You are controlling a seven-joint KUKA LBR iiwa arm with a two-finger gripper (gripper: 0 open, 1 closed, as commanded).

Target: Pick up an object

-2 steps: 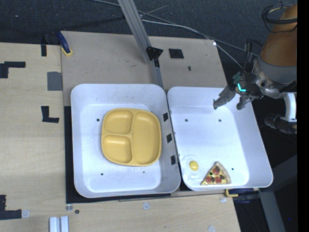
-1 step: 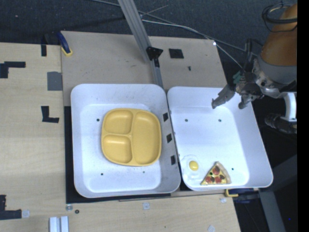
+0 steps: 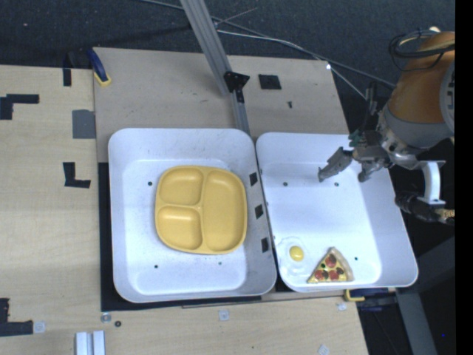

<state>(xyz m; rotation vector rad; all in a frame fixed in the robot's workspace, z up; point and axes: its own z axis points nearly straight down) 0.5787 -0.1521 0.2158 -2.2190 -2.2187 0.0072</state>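
Pizza slice [image 3: 331, 267] beside fried egg [image 3: 293, 252]

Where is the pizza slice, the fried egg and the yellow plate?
pizza slice [image 3: 331, 267]: camera view, on its red topping, middle of the slice.
fried egg [image 3: 295, 254]: camera view, on the yellow yolk.
yellow plate [image 3: 222, 207]: camera view, inside its large right compartment.

A single fixed camera looks down from above at a slant, far enough back to take in the desk [image 3: 185, 87] and both white bins [image 3: 126, 198] side by side.
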